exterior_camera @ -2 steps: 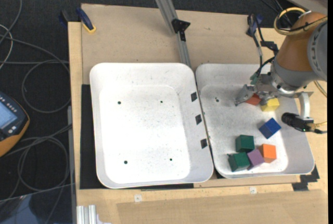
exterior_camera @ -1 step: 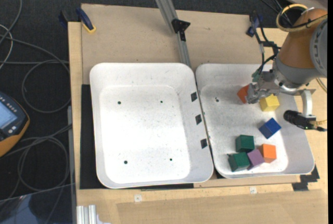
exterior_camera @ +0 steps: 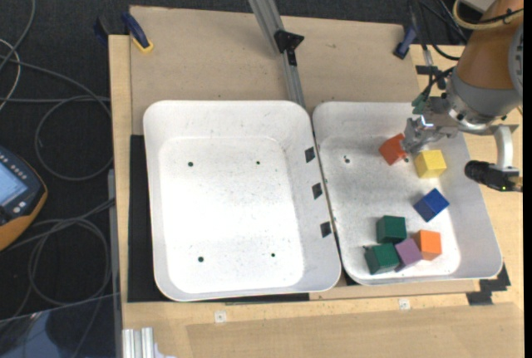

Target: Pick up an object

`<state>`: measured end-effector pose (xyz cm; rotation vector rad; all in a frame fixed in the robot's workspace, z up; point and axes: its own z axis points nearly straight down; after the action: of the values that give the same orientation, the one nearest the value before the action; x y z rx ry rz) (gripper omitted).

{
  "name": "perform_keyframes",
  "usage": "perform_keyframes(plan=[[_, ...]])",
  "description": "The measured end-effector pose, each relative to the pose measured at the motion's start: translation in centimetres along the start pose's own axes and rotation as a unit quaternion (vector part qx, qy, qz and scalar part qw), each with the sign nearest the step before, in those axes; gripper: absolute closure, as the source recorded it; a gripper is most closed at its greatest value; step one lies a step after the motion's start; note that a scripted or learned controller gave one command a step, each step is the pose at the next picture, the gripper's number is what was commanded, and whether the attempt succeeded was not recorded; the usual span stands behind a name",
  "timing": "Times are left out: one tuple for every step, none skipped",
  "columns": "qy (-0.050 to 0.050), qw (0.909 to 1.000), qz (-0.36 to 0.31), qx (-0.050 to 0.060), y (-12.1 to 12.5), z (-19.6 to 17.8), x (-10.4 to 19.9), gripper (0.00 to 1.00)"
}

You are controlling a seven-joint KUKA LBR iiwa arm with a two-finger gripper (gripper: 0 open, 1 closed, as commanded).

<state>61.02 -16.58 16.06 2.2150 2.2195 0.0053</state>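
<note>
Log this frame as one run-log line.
gripper: over right bin, beside orange-red block | grasp: cannot tell | yellow block: loose

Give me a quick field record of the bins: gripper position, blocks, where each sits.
gripper: over right bin, upper part, at the red block
grasp: cannot confirm
yellow block: just right of red block
blue block: mid right
cluster, lower right: two green blocks, purple block, orange block
left bin: white, speckled
</note>
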Motion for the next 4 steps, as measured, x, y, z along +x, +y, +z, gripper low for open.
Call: perform_keyframes(plan=[[0.000,1.0000,0.000,0.000,-0.4,-4.6,-0.1,1.00],[0.000,1.0000,0.000,-0.001,-0.2,-9.9,-1.1,1.00],[0.002,1.0000,-0.002,0.003,-0.3,-9.7,3.3,1.00],[0.002,1.0000,-0.002,0.003,0.3,-9.9,7.7,1.00]])
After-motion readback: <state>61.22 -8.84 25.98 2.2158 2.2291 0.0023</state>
